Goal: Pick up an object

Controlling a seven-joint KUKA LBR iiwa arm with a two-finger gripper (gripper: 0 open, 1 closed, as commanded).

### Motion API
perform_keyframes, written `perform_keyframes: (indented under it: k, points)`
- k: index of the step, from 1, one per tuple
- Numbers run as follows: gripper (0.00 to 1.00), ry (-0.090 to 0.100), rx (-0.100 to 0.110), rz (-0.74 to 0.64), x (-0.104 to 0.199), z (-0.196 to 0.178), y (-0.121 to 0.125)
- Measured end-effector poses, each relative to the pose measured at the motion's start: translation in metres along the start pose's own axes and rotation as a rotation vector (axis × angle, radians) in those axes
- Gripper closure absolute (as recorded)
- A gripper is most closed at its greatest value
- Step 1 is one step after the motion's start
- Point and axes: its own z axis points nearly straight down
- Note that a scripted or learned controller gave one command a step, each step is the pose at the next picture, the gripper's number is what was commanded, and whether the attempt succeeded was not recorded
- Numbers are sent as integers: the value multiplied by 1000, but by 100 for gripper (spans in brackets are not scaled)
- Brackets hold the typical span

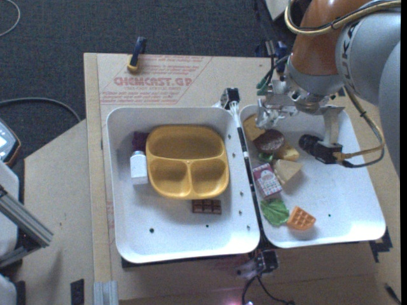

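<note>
Wrist bent down from the far right corner, my gripper [272, 116] hangs over the right bin [356, 189] near its far left corner; whether it is spread or closed, I cannot tell. Just beneath it lies a brown cookie [269, 141], with cheese wedges [287, 169], a small carton [267, 180], a lettuce leaf [275, 212] and a waffle [301, 219] along the left edge. The left bin [121, 189] carries a yellow tray [187, 161].
</note>
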Motion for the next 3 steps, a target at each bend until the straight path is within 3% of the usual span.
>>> perform_keyframes:
  k: [1, 2, 3]
  points:
    - [100, 0, 2, 1, 47, 10, 19]
    - [100, 0, 0, 3, 76, -10, 39]
    - [100, -1, 10, 8, 73, -2, 28]
